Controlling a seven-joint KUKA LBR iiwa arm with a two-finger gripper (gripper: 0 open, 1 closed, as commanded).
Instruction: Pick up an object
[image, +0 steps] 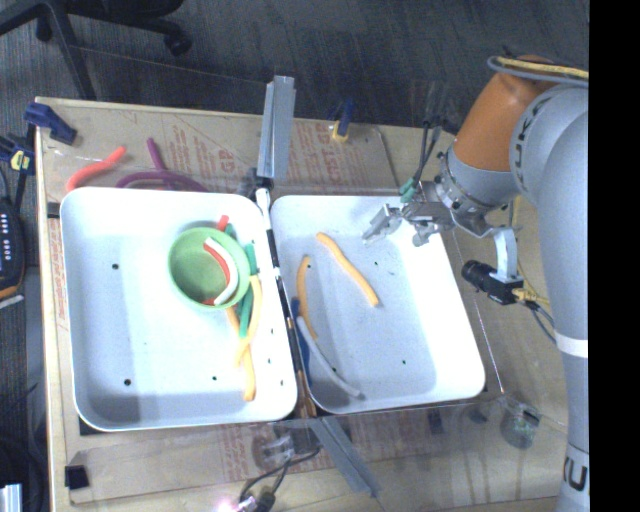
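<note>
— Where is your gripper (398, 222) right now?

— You have it over the far edge of the right bin (440, 340), reaching in from the right. Its two fingers stand apart, and you can see nothing between them.

— And what could you pick up in that bin?

— An orange strip (349, 268) lies just left of and nearer than the gripper, slanting across the bin floor, apart from the fingers. A second orange strip (302, 295) runs along the bin's left wall, and a pale grey strip (335, 375) curves along the near-left corner.

— What about the left bin (110, 330)?

— You have a green bowl (205, 268) there, toward its right side, with a red and white curved piece (234, 262) lying on it. Yellow strips (246, 335) stretch from under the bowl toward the near edge.

— Anything outside the bins?

— On the bench (200, 135), far left, you see a red tool (95, 167) and a purple loop (160, 178) just beyond the left bin's far wall.
</note>
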